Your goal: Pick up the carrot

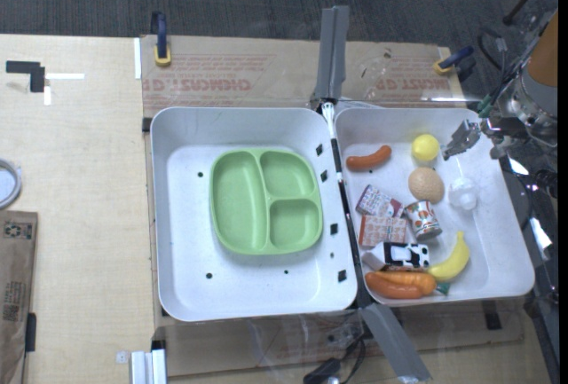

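Observation:
The carrot (401,283) is orange with a green stub at its right end. It lies flat along the front wall of the right bin (501,223), at the bin's front left corner. A black and white carton (406,254) sits just behind it and a banana (453,258) lies to its right. My gripper (461,140) hangs over the back right part of the same bin, near a yellow lemon (425,147), far from the carrot. Nothing shows between its fingertips.
The right bin also holds a sausage (368,158), an egg (426,185), a small can (420,220), red and white packets (380,207) and a white lump (462,193). A green divided plate (266,200) lies in the left bin (177,223).

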Controlling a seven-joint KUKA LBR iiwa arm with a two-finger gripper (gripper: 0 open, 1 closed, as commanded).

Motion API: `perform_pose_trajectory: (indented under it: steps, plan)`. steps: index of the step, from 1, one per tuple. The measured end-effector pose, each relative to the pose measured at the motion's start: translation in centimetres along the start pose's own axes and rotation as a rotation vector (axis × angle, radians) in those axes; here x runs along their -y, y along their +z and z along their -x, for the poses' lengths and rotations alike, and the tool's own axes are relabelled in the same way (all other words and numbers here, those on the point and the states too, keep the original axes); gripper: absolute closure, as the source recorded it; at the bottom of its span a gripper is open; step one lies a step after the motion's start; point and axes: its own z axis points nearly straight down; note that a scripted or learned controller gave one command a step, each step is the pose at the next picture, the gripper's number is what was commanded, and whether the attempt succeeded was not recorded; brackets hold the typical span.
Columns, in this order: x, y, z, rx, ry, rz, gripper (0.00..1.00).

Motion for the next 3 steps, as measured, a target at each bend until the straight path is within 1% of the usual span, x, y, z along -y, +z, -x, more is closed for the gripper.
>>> perform_pose_trajectory:
  steps: [1,2,3]
  plan:
    - [-0.1,-5.1,2.7,0.003,-0.182,0.003,0.0]
    - [2.1,1.5,-1.3,0.0,-0.276,0.001,0.0]
    - [1.3,10.2,-3.4,0.0,-0.481,0.002,0.0]
